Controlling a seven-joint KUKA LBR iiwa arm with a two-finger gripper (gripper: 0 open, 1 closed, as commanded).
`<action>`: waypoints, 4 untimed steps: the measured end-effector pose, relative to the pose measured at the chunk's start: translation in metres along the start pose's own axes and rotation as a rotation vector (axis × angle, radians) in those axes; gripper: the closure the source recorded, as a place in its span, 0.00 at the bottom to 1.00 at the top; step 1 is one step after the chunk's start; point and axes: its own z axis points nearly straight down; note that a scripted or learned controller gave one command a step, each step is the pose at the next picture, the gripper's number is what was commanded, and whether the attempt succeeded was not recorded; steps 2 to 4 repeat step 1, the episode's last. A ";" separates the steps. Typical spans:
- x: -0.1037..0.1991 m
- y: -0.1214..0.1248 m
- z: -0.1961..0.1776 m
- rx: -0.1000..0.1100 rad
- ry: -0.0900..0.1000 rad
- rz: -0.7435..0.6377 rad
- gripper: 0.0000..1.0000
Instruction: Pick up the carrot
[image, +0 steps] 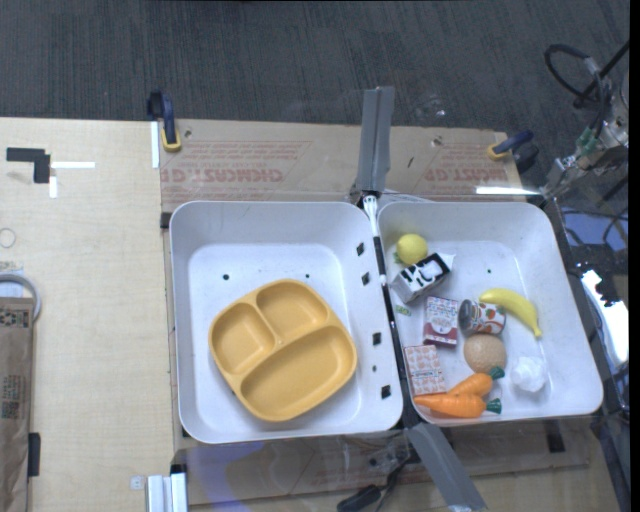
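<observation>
Orange tapered plastic carrots (458, 396), two overlapping, lie at near edge of right white bin (560, 250), just below tan round bun (484, 352). Untouched; approach step pending. Jaw state: cannot tell. Next: descend over carrot, clear of bun.

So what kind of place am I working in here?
Likely a robotics lab bench, not a kitchen: two white bins clamped to a cardboard-covered table, toy food like the carrot, loose cables.

Smooth, glossy orange plastic carrot (458, 398) lies in a matt white plastic right-hand bin (560, 250). The yellow 3-compartment plastic tray (283, 348) looks satin-smooth, and the pale wooden bench top (85, 320) shows fine matt grain.
</observation>
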 end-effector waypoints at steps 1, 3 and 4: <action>0.000 0.001 -0.009 0.000 -0.003 -0.002 1.00; 0.000 0.001 -0.009 0.000 -0.003 -0.002 1.00; 0.000 0.001 -0.009 0.000 -0.003 -0.002 1.00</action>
